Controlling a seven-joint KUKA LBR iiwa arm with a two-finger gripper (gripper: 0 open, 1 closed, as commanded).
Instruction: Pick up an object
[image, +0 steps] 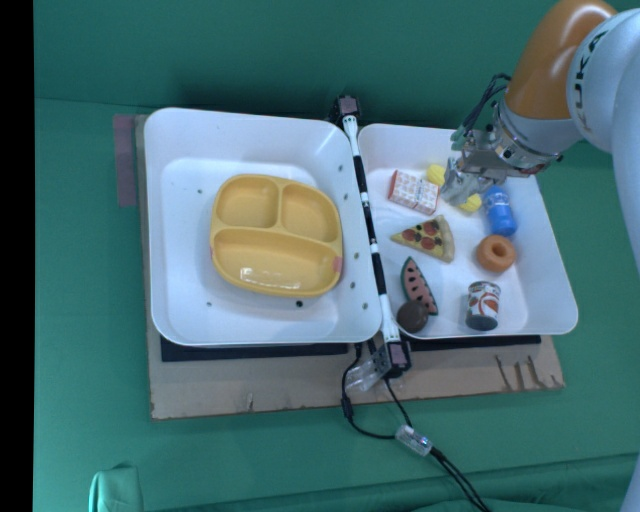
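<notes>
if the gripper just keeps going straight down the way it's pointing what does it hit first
Most likely the yellow toy lying under the gripper in the right bin, beside the blue capsule. Depth is hard to judge from this slanted view, so it could meet the bin floor instead.

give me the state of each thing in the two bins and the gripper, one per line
yellow three-compartment plastic plate: flat in left bin
gripper: low over a yellow object at the right bin's back
small printed can: upright
pizza slice toy: lying flat
watermelon slice toy: lying flat
orange doughnut toy: lying flat

Bright, even overhead light is washing the two glossy white plastic bins (200, 135); faint soft shadows are showing, small details are blurring slightly, colours are looking oversaturated.
</notes>
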